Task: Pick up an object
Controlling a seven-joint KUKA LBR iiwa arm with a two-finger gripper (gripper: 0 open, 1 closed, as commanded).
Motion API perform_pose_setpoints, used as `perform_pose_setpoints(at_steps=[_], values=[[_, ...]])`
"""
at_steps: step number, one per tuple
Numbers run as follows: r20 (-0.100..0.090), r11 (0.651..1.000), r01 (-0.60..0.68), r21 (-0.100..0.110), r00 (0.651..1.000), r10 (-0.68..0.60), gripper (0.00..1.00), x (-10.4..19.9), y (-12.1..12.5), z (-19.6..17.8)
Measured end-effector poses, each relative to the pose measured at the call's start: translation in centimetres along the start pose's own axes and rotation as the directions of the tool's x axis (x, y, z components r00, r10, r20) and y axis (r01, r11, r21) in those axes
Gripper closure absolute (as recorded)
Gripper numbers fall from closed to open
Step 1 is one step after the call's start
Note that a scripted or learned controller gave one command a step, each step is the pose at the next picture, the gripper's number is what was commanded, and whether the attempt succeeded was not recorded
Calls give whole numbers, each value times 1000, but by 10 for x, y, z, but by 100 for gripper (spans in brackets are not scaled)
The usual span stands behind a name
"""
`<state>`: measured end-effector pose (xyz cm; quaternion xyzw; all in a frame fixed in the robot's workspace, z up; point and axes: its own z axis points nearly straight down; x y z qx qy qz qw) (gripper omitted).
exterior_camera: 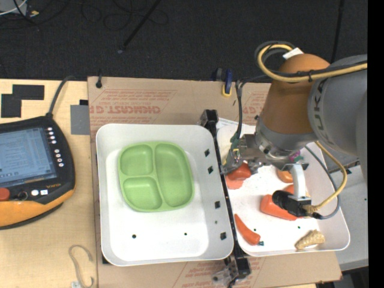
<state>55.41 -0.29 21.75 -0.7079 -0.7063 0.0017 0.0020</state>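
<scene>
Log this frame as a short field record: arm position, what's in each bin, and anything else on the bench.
arm: KUKA arm reaching in from the right, over the right bin
gripper: low at the right bin's left side, next to a red-orange object; grasp cannot be judged
right bin contents: orange pieces, red chili-like piece, tan piece
left bin: holds a green divided plate
bench, left: teach pendant

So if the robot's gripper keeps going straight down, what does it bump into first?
Most likely the red-orange piece lying in the right bin, just under the gripper. The view is slanted, so depth is hard to judge; it might land on the bin floor beside it instead.
</scene>
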Motion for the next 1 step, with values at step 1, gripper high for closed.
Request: perform_pose_setpoints(at_steps=[1], values=[[0,1000,2,-3,1000,-2,100,9,-1,-17]])
